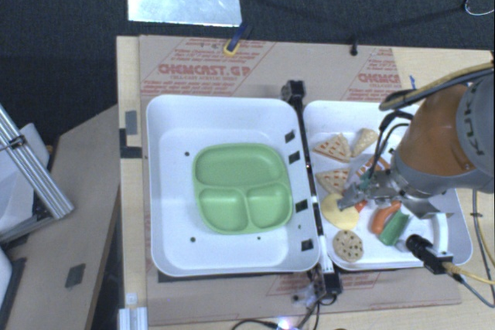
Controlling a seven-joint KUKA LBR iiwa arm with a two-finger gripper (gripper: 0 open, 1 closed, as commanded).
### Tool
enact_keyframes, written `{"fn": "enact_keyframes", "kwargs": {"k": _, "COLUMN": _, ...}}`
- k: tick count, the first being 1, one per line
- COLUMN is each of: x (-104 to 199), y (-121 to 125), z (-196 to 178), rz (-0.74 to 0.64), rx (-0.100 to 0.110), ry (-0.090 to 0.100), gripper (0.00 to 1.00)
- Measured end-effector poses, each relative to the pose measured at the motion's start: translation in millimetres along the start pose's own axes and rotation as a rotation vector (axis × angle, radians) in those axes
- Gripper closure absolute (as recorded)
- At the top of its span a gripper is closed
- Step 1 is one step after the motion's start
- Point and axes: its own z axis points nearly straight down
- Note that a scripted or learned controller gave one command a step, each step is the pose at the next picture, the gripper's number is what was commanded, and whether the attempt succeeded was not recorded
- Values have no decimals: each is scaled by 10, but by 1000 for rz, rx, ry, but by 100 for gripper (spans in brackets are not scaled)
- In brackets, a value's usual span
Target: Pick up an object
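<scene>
The gripper [357, 195] hangs low in the right bin [325, 113], near its left wall, over toy food (pizza slices [334, 147], a yellow piece [341, 211], a cookie [348, 245]). Its grip cannot be told; the pick looks underway, with closing and lifting likely next.

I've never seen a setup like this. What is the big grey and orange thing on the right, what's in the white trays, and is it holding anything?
This is one picture, taken by a camera fixed above a bench and looking down at a slant. The grey and orange thing is a robot arm reaching in from the right. Its claw hangs low over the right bin, among toy food: pizza-like wedges, a yellow disc, a cookie, and a carrot beside a green piece. The left bin holds a green divided plate. I cannot tell whether the claw holds anything.
</scene>
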Motion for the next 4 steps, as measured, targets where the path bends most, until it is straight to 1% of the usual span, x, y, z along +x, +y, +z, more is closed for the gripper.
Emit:
{"fn": "enact_keyframes", "kwargs": {"k": 1, "x": 4, "y": 21, "z": 244, "rz": -1, "rx": -7, "ry": 1, "gripper": 0}}
{"fn": "enact_keyframes", "kwargs": {"k": 2, "x": -2, "y": 42, "z": 120, "rz": -1, "rx": -15, "ry": -2, "gripper": 100}}
{"fn": "enact_keyframes", "kwargs": {"k": 3, "x": 37, "y": 83, "z": -512, "rz": -5, "rx": -10, "ry": -2, "gripper": 100}}
{"fn": "enact_keyframes", "kwargs": {"k": 4, "x": -26, "y": 106, "z": -963, "rz": -4, "rx": -10, "ry": -3, "gripper": 100}}
